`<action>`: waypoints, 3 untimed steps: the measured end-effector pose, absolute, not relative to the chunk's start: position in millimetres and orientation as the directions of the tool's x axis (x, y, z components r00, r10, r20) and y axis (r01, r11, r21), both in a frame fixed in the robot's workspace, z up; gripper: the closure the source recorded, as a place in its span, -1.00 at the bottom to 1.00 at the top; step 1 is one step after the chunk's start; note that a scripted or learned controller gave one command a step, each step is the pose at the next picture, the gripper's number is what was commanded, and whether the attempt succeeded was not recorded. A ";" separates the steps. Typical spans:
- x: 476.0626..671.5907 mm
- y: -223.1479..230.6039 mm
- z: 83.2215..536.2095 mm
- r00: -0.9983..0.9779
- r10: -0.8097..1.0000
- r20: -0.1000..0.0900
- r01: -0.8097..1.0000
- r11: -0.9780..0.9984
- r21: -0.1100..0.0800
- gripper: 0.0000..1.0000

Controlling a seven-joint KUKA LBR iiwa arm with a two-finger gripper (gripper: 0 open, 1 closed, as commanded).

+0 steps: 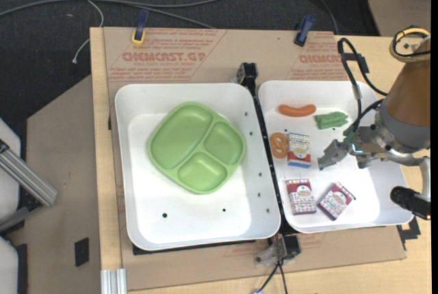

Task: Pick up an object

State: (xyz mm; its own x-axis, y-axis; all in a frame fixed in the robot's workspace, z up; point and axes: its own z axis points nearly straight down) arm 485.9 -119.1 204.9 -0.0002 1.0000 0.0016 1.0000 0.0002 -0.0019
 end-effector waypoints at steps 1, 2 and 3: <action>494.7 -122.4 152.1 0.000 1.000 0.002 1.000 0.000 -0.002 -1.00; 495.7 -122.8 109.7 0.001 1.000 0.003 1.000 -0.001 -0.006 -1.00; 498.8 -121.5 88.6 -0.001 1.000 0.005 1.000 0.001 0.003 -1.00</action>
